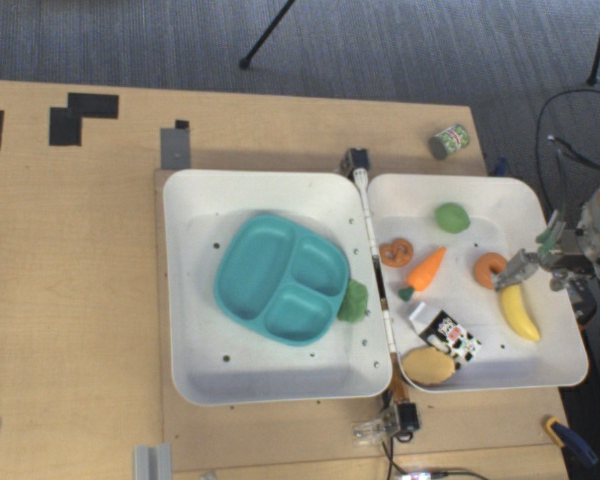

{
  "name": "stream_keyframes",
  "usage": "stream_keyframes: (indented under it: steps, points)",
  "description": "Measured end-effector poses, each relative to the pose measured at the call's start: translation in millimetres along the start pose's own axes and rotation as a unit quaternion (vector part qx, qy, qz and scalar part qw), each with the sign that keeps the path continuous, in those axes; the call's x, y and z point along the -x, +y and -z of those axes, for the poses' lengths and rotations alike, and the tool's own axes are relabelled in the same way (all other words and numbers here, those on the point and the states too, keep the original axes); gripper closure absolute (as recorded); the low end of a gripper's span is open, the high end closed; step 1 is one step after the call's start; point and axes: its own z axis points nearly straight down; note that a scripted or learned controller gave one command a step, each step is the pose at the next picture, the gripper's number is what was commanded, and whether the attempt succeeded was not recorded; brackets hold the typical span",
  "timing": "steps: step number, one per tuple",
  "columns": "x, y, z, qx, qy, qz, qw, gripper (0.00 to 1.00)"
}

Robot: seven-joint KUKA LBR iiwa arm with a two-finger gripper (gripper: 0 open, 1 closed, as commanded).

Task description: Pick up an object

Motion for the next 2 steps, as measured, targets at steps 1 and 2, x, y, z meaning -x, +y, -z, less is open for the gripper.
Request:
stream_keyframes:
  steps: [1, 2]
  points:
    - [27.5, 20.7, -122.4, 0.001, 0.0, 0.0, 1.0, 0.0]
    - [27.5, 21.7, -112.2, 0.002, -0.001, 0.0, 1.0, 1.0]
